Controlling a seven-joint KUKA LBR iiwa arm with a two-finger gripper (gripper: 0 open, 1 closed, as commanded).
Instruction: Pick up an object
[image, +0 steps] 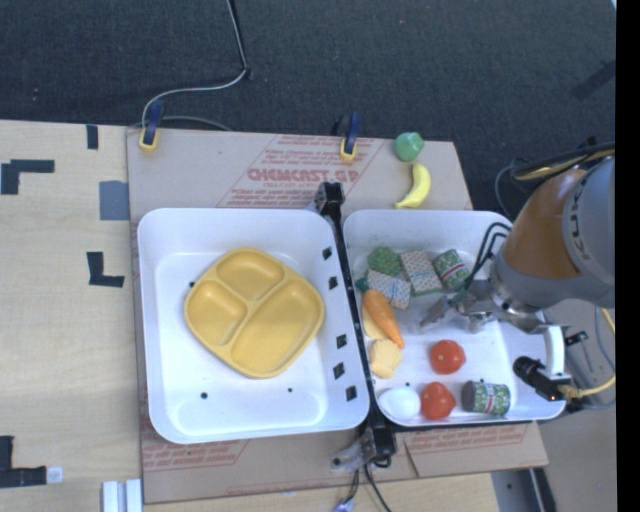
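My gripper (447, 309) reaches in from the right and hangs low over the middle of the right bin (500, 225). Just beyond it lie a green-labelled can (450, 268), a checkered box (420, 272) and a pale blue packet (392, 288). Nearer than the gripper sits a red tomato (447, 355). An orange carrot (382, 317) lies to its left, by the bin's left wall. Nothing shows as held.
The right bin's front holds a yellow block (384, 357), a white egg (401, 403), a second tomato (437, 400) and a green can (487, 398). A yellow divided plate (255, 311) lies in the left bin (170, 400). A banana (415, 186) and a green ball (408, 146) rest outside, behind the bins.
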